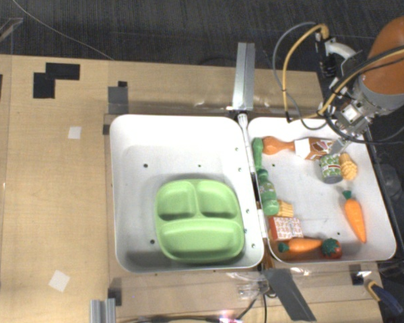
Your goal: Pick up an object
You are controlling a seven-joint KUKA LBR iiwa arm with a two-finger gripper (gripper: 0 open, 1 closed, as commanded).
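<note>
Small can (330, 168) stood upright in right bin (384, 237), far right part, touching corn cob (349, 167). I saw gripper (341, 142) just above it, toward bin's far edge; finger state I couldn't tell. Short drop needed, I judged.
</note>
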